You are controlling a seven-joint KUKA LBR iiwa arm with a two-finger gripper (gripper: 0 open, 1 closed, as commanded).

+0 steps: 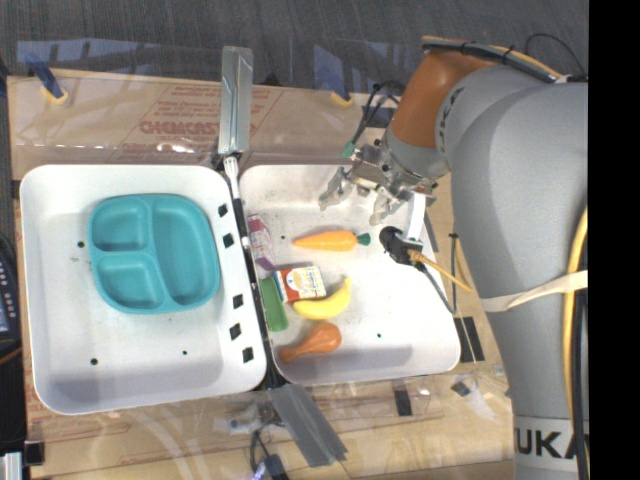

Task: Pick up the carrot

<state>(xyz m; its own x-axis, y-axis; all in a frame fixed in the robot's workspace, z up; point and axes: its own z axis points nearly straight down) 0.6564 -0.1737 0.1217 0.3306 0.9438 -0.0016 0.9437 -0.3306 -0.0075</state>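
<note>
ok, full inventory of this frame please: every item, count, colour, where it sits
carrot: 1, orange with green tip, right bin, upper middle, lying flat
banana: 1, yellow, right bin, centre
small carton: 1, red and white, right bin, touching the banana's upper left
green item: 1, green, long, against right bin's left wall
orange-brown toy food: 1, right bin, lower left
small purple-red item: 1, right bin, upper left; too small to identify
divided plate: 1, teal, three compartments, left bin
bins: 2, white, side by side
arm: 1, grey with orange band, from right
gripper: 1, above the carrot, fingers spread, holding nothing
</note>
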